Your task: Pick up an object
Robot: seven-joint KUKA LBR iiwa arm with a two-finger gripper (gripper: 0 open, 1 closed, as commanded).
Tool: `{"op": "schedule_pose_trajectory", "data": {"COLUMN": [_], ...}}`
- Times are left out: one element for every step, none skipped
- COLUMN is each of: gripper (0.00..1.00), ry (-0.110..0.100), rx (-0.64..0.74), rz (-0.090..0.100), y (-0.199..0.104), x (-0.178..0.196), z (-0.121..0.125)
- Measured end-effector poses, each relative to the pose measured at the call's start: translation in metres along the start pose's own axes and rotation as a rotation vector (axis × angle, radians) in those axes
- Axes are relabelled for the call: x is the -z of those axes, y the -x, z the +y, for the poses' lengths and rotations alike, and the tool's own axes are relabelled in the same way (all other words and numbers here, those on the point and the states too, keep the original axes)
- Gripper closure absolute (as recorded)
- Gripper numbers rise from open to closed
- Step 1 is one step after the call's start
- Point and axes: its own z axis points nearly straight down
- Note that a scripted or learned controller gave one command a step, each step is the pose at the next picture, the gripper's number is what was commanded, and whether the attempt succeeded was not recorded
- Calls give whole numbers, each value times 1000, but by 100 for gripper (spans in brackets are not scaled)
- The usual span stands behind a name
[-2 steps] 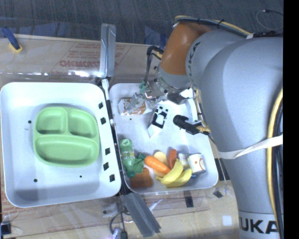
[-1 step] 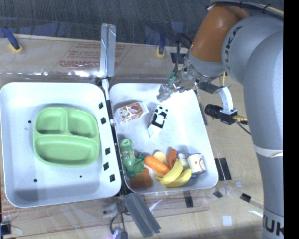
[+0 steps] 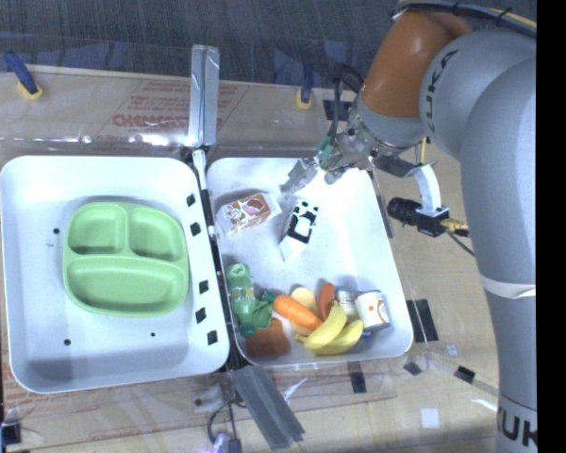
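Note:
The right bin [image 3: 382, 243] holds several items. A wrapped brown-and-white snack [image 3: 245, 211] lies at its upper left. A white carton with black markings [image 3: 300, 225] sits just right of the snack. Along the bin's near side are a green bottle [image 3: 239, 286], a carrot [image 3: 297, 311], a banana [image 3: 332, 333] and a small can [image 3: 370, 310]. My gripper [image 3: 313, 170] hangs over the bin's far side, just above the white carton. I cannot tell whether it touches the carton.
The left bin [image 3: 19, 253] holds a green divided plate [image 3: 127, 256]. A metal divider post [image 3: 205, 97] rises between the bins at the back. The grey arm [image 3: 481, 159] fills the right side, and a black cable connector [image 3: 417, 213] juts out beside the right bin's rim.

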Motion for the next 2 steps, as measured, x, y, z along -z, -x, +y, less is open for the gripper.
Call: {"op": "schedule_pose_trajectory", "data": {"gripper": [0,0], "ry": [-3,-2], "rx": [-48,73], "rz": [2,3], "y": [17,30], "x": [-24,-108], "z": [1,-19]}}
